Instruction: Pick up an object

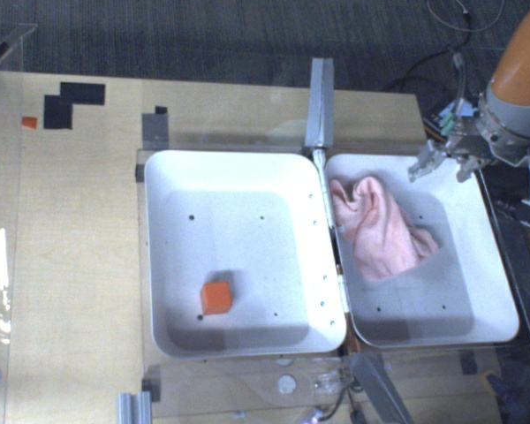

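Approach step, I reckon: gripper (442, 160) hangs above the right bin's (490, 237) far rim, fingers spread, empty. Next: descend on the pink cloth (380, 228) beside it.

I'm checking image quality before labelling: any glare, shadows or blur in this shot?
Camera view: bright glare streaks on the bench at the left edge; both white bins are brightly lit, their rims near washed out; the orange block and pink cloth cast soft shadows; the gripper looks slightly blurred; overall mildly soft.
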You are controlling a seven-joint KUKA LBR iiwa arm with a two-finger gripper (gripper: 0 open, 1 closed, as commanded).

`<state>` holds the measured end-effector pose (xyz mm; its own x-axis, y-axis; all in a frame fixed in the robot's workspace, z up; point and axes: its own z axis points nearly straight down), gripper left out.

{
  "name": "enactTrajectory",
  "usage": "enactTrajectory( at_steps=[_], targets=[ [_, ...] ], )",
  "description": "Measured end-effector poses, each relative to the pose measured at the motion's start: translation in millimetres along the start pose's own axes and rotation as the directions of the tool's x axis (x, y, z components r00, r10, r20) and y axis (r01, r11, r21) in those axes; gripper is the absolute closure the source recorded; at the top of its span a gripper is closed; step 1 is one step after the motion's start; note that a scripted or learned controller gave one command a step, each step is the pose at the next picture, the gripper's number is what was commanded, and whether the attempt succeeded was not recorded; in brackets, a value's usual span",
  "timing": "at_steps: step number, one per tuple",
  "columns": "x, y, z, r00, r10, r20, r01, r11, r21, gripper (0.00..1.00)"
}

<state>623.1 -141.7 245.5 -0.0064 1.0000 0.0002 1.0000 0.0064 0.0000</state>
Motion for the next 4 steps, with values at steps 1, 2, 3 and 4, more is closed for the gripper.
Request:
enactTrajectory(
  at_steps=[1, 2, 3, 4],
  targets=[
    [-8.9, 20.2, 144.0, 1.000, -0.019, 0.000, 0.019, 1.000, -0.003, 0.00],
    [22.0, -14.0, 151.8, 0.980, -0.199, 0.010, 0.199, 0.980, -0.025, 0.00],
    [22.8, -72.4, 151.6, 0.924, -0.381, 0.015, 0.382, 0.924, -0.027, 0.00],
    [25.3, -69.5, 143.0, 0.924, -0.383, 0.011, 0.383, 0.923, -0.029, 1.00]
  ],
)
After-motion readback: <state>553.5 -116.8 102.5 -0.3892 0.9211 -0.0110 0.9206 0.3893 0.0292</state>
